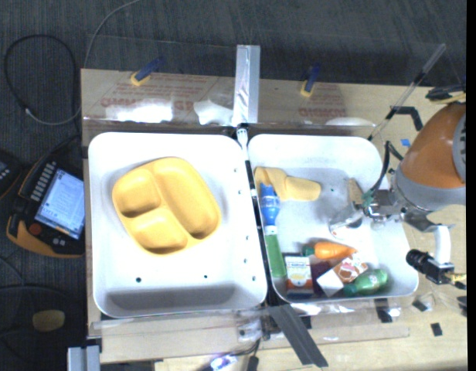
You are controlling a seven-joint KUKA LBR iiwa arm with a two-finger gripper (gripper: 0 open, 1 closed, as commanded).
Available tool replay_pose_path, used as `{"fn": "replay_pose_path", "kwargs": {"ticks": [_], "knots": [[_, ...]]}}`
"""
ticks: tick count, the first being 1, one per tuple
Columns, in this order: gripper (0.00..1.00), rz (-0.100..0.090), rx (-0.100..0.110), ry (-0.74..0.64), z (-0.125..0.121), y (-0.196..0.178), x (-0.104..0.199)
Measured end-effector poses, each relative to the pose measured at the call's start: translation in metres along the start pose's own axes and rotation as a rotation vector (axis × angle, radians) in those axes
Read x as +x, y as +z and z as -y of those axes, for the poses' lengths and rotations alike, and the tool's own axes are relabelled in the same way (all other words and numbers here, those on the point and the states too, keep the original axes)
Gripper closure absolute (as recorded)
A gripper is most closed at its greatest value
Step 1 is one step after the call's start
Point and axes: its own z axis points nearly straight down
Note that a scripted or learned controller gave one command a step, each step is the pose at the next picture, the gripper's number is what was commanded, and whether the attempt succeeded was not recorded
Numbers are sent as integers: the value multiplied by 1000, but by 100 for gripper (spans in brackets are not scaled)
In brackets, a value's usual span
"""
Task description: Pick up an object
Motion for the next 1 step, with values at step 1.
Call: {"fn": "replay_pose_path", "kwargs": {"ticks": [1], "knots": [[0, 2, -1, -265, -65, 27, -3]]}}
